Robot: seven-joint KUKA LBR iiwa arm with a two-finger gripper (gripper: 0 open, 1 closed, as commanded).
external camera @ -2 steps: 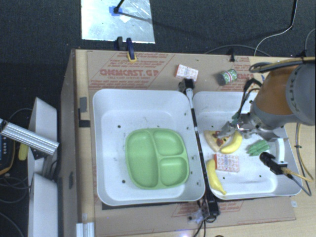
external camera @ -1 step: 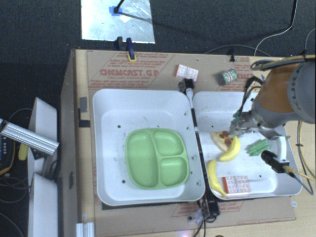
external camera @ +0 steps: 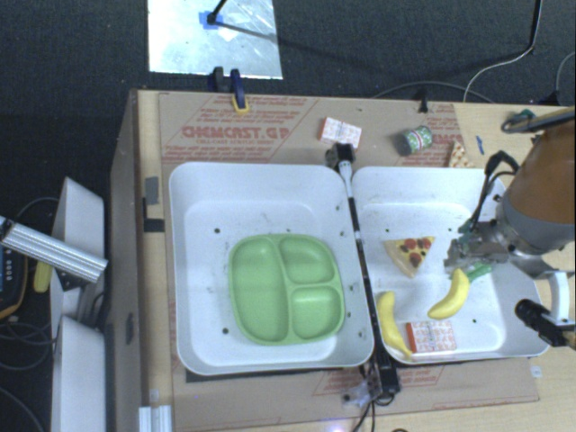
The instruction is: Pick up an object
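In the right bin (external camera: 409, 180) lie a toy pizza slice (external camera: 411, 252), a yellow banana (external camera: 450, 299) near the middle, a second banana (external camera: 390, 322) by the bin's left wall, and a small red-and-white box (external camera: 430, 336) at the front. My gripper (external camera: 467, 257) reaches in from the right and hangs just over the upper tip of the middle banana. A small green piece (external camera: 483, 271) shows right beside the gripper. I cannot make out anything held in the gripper.
The left bin (external camera: 193, 192) holds a green divided plate (external camera: 288, 288). Behind the bins, on the cardboard, sit a small green can (external camera: 416, 139) and a red-and-white card (external camera: 340, 132). A black divider (external camera: 353, 223) runs between the bins.
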